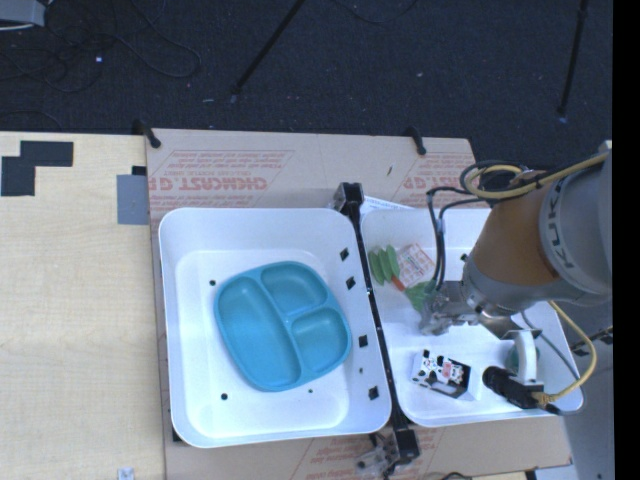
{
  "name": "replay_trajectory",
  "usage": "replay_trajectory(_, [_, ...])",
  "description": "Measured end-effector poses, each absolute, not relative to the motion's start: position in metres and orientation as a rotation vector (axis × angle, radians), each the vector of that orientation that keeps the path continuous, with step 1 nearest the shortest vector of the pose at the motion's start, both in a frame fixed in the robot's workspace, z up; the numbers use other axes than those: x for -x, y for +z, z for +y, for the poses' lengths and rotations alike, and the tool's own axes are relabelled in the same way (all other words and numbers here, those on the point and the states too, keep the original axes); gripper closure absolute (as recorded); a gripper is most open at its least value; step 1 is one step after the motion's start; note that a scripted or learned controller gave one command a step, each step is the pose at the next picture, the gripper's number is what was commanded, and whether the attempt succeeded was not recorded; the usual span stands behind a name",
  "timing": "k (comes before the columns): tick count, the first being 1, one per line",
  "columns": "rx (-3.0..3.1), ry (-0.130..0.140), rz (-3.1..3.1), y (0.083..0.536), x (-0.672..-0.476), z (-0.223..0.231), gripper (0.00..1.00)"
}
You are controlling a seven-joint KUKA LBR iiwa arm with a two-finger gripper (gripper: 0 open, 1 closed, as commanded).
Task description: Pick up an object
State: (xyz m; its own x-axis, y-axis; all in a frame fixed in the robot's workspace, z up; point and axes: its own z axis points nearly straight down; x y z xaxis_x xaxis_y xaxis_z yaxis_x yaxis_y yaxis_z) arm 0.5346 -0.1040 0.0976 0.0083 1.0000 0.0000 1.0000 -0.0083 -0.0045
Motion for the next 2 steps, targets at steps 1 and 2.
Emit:
replay_trajectory(1, [2.221,-0.002,-2.224,0.160,-0.540,-0.107,1.00])
replay_trajectory(2, [2.222,-0.003,-2.224,0.212,-0.541,-0.108,1.00])
